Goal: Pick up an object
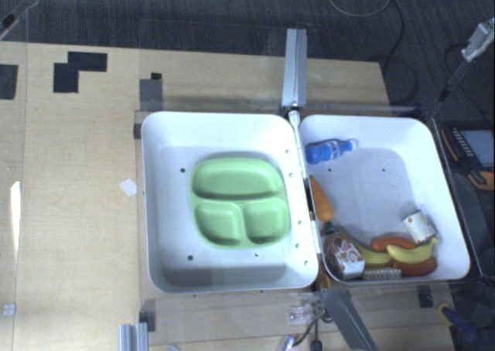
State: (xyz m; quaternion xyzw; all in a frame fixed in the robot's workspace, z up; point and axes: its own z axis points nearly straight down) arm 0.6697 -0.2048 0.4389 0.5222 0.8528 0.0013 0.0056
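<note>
Two white bins stood side by side on the wooden bench [69, 210]. In the left bin [155, 187] a green tray [240, 201] with three compartments lay flat near the middle, one long compartment toward 12 o'clock and two smaller ones toward 6 o'clock. The things that could be picked up were all in the right bin [442, 179]. A blue bottle [329, 150] lay on its side at about 10 o'clock of that bin, with its pale cap pointing toward 3 o'clock. An orange piece [321, 204], perhaps a carrot, lay against the wall at 9 o'clock. The others were crowded along the wall from 7 to 5 o'clock: a brown and white packet [344, 255] at 7 o'clock, a yellow banana [410, 250] touching some red pieces [387, 243] that I could not name, and a small white can [420, 226] tilted just beside the banana at 4 o'clock. The middle of this bin was bare. A metal rail [295, 63] ran from between the bins toward 12 o'clock.
</note>
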